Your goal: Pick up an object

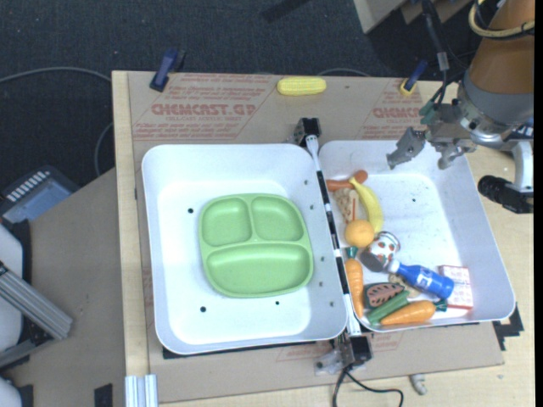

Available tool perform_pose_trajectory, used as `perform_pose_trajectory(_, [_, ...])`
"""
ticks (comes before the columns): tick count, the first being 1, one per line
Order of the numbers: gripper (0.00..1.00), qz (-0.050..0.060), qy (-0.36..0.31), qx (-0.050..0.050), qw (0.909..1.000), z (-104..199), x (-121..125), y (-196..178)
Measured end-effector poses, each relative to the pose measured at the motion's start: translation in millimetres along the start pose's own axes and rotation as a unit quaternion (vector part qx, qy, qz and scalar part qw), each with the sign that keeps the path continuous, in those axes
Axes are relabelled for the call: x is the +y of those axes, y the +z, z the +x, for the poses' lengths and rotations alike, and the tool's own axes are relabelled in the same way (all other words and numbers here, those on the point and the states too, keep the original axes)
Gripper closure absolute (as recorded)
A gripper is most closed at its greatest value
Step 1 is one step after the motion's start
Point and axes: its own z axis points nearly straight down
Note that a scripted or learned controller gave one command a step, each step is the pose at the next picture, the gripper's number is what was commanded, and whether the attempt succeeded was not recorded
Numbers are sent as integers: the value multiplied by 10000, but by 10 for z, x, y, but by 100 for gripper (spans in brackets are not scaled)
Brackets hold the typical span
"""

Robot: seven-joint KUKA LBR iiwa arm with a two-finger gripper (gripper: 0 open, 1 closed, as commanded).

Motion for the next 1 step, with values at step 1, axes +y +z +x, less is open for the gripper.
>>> perform_pose_trajectory(1, [0,-5,-1,-1,10000,181,22,1513])
